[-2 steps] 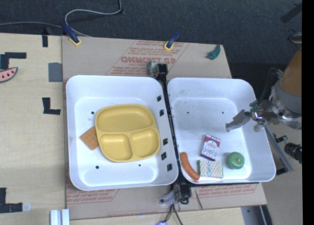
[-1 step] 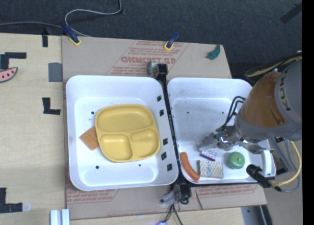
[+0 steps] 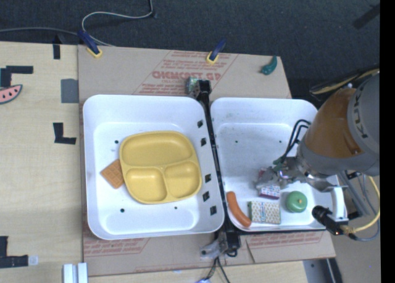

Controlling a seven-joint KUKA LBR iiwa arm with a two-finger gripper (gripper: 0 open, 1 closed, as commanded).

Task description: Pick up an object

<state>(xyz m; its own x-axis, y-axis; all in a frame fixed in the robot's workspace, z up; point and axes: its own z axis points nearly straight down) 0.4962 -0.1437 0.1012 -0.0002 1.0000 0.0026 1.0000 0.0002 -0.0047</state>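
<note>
The gripper (image 3: pixel 276 176) sits low in the right bin (image 3: pixel 247 115), its tip down over a small crumpled packet (image 3: pixel 268 189); whether it is open, closed or gripping cannot be told, since the wrist hides the working end

From left to right: the left bin (image 3: pixel 99 152) holds one yellow divided plate (image 3: pixel 160 166), with three compartments, and one tan cracker-like square (image 3: pixel 112 173) tucked partly under its left edge. In the right bin, near the front wall, lie one orange sausage-shaped toy (image 3: pixel 238 209), one flat patterned card or pouch (image 3: pixel 265 212) just beside it, the packet behind that, and one green apple-like toy (image 3: pixel 296 201) furthest right

By my judgement the packet is the thing in hand. It looks light and soft, likely to crumple and slide instead of resisting, so a pinch across its raised middle would serve better than at a thin edge. The green toy looks stiff, round and smooth, apt to roll or squirt out unless taken across its widest part. The sausage seems easiest, gripped across its narrow body. The flat card lies close to the floor and offers little to grasp
</note>
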